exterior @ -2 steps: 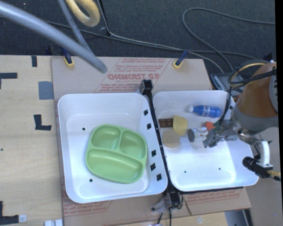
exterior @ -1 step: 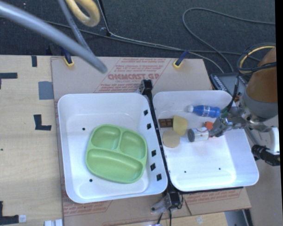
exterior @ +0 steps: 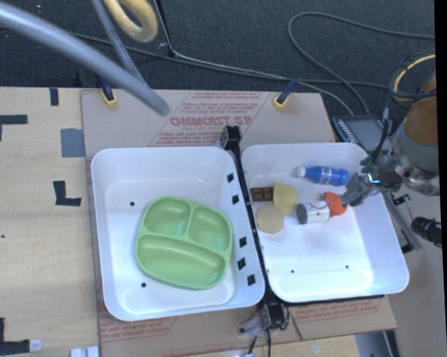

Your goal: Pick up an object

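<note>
In the right bin (exterior: 373, 279) lie a blue and white bottle (exterior: 324, 176), an orange object (exterior: 335, 204), a small white tube with a grey cap (exterior: 312, 213), a pale yellow piece (exterior: 285, 197), a tan round piece (exterior: 270, 221) and a brown bar (exterior: 261, 194). My gripper (exterior: 356, 191) reaches in over the bin's right side. Its tip is low, right beside the orange object and just below the bottle's blue end. I cannot make out whether it touches the orange object.
A green divided plate (exterior: 185, 242) lies in the left bin (exterior: 114, 178). A black divider (exterior: 241, 210) separates the two bins. The grey arm and its cables (exterior: 416, 131) hang over the right rim. The front half of the right bin is bare white floor.
</note>
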`<state>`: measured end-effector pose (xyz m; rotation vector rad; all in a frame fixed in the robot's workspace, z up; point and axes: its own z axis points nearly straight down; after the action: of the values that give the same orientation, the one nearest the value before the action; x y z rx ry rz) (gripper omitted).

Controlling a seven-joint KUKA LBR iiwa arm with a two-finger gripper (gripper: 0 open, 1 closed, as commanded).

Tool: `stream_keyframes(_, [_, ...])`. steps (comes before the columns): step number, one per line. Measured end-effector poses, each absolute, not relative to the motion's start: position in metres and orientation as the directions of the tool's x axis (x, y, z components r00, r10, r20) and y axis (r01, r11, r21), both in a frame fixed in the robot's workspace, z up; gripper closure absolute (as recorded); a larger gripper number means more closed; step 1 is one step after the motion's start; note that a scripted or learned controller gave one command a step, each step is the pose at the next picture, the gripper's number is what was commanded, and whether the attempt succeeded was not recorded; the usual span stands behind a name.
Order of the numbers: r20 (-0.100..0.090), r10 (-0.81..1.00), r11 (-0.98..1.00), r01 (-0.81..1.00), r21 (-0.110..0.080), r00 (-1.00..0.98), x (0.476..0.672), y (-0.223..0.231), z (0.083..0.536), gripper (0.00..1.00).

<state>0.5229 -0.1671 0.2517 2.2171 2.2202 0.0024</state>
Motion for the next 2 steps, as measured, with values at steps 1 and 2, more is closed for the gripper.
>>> stream_keyframes(1, [0.001,1.0,0.007,1.0,0.0,-0.007,0.538,-0.115,0.257,1.0])
stream_keyframes(2, [0.001,1.0,0.008,1.0,-0.001,-0.008,0.553,-0.054,0.252,1.0])
